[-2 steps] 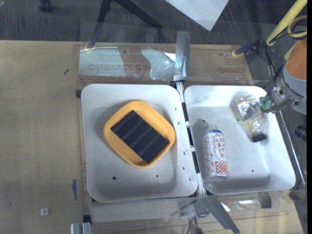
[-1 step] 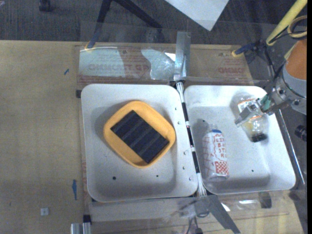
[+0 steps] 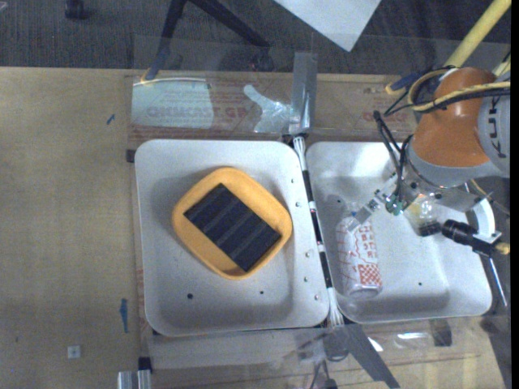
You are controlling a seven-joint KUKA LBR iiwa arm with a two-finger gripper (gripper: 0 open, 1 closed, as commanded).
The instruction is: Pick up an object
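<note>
A white packet with a red check pattern (image 3: 360, 254) lies lengthwise in the right bin (image 3: 454, 294), toward its left side. My gripper (image 3: 387, 203) hangs over the right bin just above and to the right of the packet's far end, under the orange wrist band. A yellow square dish with a black ribbed insert (image 3: 232, 221) rests in the middle of the left bin (image 3: 162, 290).
The divider between the two bins (image 3: 312, 225) runs just left of the packet. Crumpled clear plastic (image 3: 272, 112) and a label lie on the bench behind the left bin. A chair base stands on the floor at the back.
</note>
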